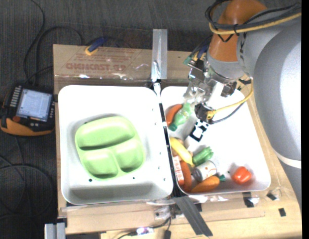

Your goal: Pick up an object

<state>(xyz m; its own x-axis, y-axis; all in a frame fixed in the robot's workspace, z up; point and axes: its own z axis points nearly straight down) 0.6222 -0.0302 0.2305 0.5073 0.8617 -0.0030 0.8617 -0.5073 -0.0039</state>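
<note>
The left bin is occupied by a green divided tray. In the right bin, toy foods are heaped along the left wall and front edge: a yellow banana, a carrot and a red pepper. The gripper is poised near the back-left corner, directly over a green bottle; whether its fingers are apart cannot be told.

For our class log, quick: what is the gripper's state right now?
Gripper: over the right bin, just above a green bottle; open, closed or holding cannot be told.
</note>
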